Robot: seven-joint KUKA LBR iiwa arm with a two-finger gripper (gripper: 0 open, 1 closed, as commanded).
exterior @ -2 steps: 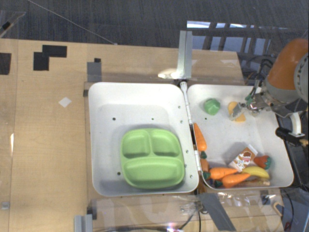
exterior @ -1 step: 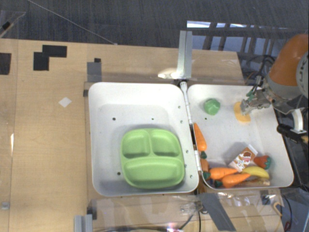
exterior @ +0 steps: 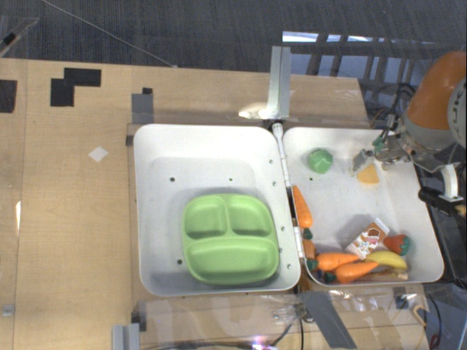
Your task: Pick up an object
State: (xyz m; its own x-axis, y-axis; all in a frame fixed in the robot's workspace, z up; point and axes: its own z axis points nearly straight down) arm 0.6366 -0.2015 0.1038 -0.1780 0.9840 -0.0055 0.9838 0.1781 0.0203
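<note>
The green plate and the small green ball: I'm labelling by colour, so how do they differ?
The green plate is large, flat, and divided into compartments; the green ball is small and round. The plate lies in the left bin, the ball in the right bin. Both are green.

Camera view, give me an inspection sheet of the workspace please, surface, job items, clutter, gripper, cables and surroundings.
Surface: wooden bench bearing two shallow white bins side by side, left bin and right bin.
Job's things: in the right bin, a green ball, a yellow wedge, carrots along the divider and near edge, a banana, a small printed packet.
Clutter: green divided plate in the left bin.
Grippers: gripper low over the right bin's far side, beside the yellow wedge; finger state unclear.
Cables: dark cables behind the arm, more at the near edge.
Surroundings: dark carpet beyond the bench; black markers on the bench top.
</note>
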